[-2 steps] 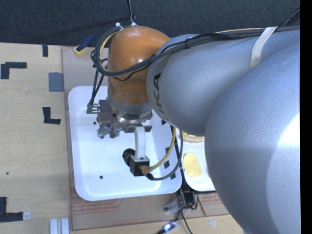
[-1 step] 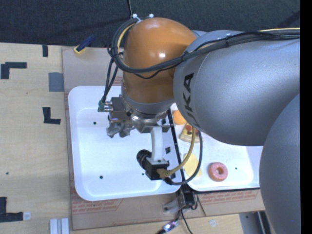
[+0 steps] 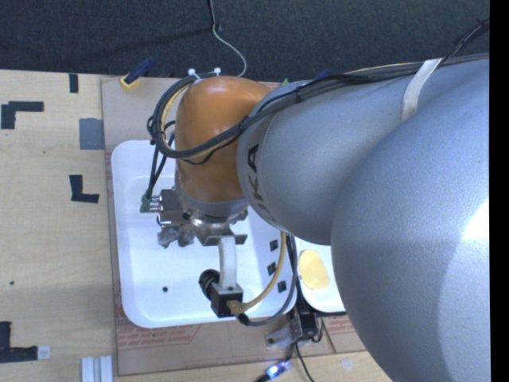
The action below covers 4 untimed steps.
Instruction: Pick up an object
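Yellow marked the one clear candidate I had: a small yellow object [image 3: 314, 270] lay in the right bin [image 3: 320, 299], partly tucked under the arm [image 3: 382, 189], which hid most of that bin. I saw nothing held. The tool [image 3: 180, 231] hung low over the left bin [image 3: 131, 205], near its middle and well apart from the yellow object. I could not tell whether it was wide or narrow, because the wrist with its orange band [image 3: 208, 134] covered it from above. The white floor around it looked bare but for a tiny dark speck [image 3: 165, 289] towards the near edge, too small for me to name. I judged the step to be a reach down, with no grasp made yet. The next move called for finding something real under the tool, or carrying it across to the right bin. Both bins sat on the pale wooden counter [image 3: 48, 237].
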Each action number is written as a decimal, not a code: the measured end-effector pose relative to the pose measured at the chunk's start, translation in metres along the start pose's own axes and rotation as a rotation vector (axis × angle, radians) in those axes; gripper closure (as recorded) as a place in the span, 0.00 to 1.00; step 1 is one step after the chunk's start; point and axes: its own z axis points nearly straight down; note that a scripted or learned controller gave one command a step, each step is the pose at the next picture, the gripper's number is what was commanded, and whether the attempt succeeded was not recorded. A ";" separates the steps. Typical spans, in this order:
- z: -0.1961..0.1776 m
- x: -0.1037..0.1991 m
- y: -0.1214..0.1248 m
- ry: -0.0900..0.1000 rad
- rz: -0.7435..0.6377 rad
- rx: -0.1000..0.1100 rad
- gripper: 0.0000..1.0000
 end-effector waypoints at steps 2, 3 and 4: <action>0.015 -0.001 0.000 -0.001 0.002 0.002 1.00; -0.143 0.000 0.002 0.012 -0.002 -0.022 1.00; -0.310 -0.002 0.000 0.012 -0.001 -0.023 1.00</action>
